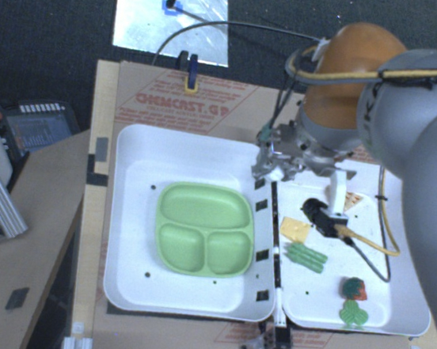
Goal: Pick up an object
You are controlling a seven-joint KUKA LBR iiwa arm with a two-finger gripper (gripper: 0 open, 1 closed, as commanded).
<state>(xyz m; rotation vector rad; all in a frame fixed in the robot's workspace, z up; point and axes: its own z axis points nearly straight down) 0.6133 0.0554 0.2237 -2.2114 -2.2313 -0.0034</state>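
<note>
Fingers of the gripper (277,168) are lost in a knot of grey metal from where I stand, so I cannot tell whether they are apart or together. Biggest by far is the grey arm (423,133), which comes in from the right and hangs over the far right corner of the right bin (392,312), its orange band (354,56) bulging above the wrist. A sheet of cardboard (212,105) with red print lies under both bins. The gripper hangs over the far end of the seam where the two bins meet, close to their back rims. The left bin (131,198) is mostly taken up by a green divided plate (199,227) lying flat in its middle, with bare white floor all round it. The loose pieces to pick from are all in the right bin. A green ribbed stick (306,257) lies near the seam, with a yellow wedge (295,230) just behind it. An orange slice (353,202) lies farther back, close under the arm. Toward the near rim is a green leaf shape (353,314), with a small red and green piece (355,288) just behind it. That bin's near right floor lies open.
</note>
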